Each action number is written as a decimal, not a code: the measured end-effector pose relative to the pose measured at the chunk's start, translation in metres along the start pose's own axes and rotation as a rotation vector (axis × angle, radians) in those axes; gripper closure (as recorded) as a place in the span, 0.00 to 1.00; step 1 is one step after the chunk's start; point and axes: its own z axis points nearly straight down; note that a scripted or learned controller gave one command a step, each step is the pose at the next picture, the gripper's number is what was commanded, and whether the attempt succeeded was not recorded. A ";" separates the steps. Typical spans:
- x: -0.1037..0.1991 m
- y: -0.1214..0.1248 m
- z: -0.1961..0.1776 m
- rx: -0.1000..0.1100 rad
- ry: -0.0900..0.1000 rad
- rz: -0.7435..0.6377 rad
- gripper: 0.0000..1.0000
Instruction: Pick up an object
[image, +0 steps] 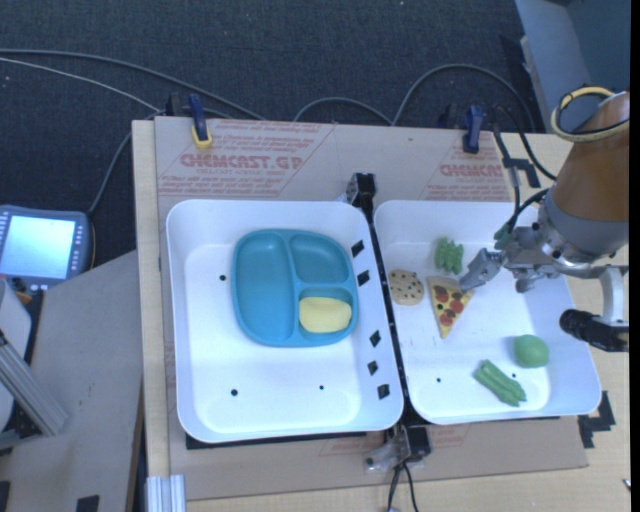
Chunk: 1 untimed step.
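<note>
Nearest the camera in the right bin (560, 400) lie one long green vegetable (499, 382) and one green ball (532, 350); beyond them sit one pizza slice (448, 304), one cookie (405, 287) and one green bunch (449, 255). The left bin (200, 380) holds one blue tray (275, 285) carrying one yellow piece (325, 314). The end effector (480, 272) hangs just above the pizza slice with nothing visibly in it, and I cannot tell its opening; this looks like the approach, calling next for a short drop onto the slice.
</note>
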 end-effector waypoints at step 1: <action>0.000 -0.002 0.064 0.002 0.001 0.001 0.00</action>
